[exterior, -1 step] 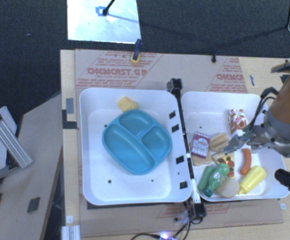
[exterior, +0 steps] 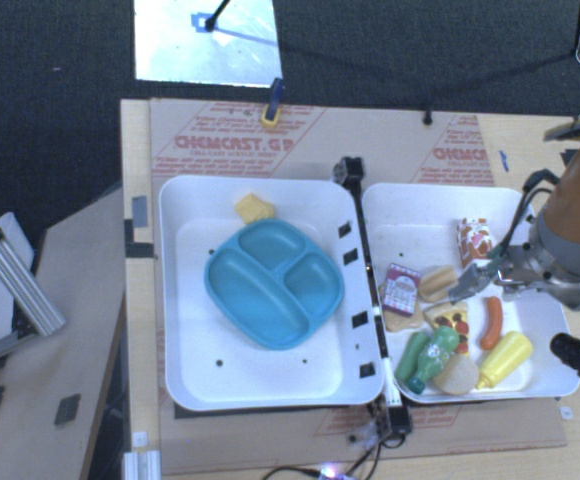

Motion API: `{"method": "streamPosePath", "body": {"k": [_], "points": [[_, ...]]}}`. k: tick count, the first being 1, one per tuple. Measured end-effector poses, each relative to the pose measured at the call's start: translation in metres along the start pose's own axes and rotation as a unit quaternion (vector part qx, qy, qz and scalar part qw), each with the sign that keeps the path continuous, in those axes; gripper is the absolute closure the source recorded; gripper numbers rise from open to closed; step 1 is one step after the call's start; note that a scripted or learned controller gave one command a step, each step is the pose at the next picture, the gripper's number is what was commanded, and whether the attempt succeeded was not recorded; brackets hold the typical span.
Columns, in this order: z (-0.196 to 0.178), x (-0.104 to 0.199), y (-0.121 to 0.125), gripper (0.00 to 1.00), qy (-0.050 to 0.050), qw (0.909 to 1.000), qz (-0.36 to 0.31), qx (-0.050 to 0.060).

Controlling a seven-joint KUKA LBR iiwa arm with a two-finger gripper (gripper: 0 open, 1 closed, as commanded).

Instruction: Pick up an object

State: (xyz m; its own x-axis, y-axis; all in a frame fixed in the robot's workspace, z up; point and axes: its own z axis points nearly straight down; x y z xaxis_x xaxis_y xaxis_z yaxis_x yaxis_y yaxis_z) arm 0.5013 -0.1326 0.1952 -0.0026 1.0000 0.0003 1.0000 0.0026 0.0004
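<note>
Presently the hand (exterior: 467, 286) hangs low over the right bin (exterior: 410, 208), beside the bun (exterior: 436, 282) and just above the pizza slice (exterior: 448, 318); whether it is spread or closed cannot be told. The items lie crowded together, the sausage (exterior: 491, 322) and mustard bottle (exterior: 505, 358) nearby. A descent risks striking two neighbours at once and pushing them aside without a grip.

A blue divided plate (exterior: 274, 282) lies in the left bin (exterior: 185, 368) beside a yellow block (exterior: 254, 208).

"CHEMCAST GP" in red, repeated across the protective sheet (exterior: 232, 140) under the bins.
</note>
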Motion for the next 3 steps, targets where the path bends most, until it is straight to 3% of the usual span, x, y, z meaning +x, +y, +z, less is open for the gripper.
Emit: {"method": "streamPosePath", "body": {"k": [2, 3], "points": [[0.102, 0.005, 0.007, 0.00, 0.001, 1.0000, 0.001, 0.001], [0.108, 0.004, 0.009, 0.00, 0.000, 1.0000, 0.001, -0.001]]}}
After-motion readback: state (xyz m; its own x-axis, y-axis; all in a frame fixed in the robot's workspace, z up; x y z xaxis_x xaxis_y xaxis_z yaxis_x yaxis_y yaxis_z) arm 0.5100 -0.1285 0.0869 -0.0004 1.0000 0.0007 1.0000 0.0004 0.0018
